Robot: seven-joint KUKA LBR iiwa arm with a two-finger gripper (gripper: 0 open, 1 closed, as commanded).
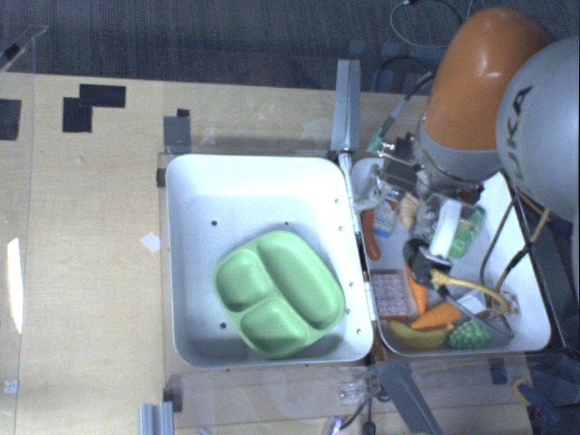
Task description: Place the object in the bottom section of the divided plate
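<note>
Two white bins sit on the bench [91,243]. Left bin [195,198], well left of the gripper [412,211], holds the green plate [279,293]. Right bin [530,320], under the gripper, holds a carrot [435,316], banana [417,336], green toy [469,334] and more clutter. Arm [489,89] hangs over it; gripper state: cannot tell.

Before me lies a pale wooden bench [91,243] with black patches [91,105] near its far left. Two white bins sit side by side: the left bin [199,198] and the right bin [530,320].
</note>
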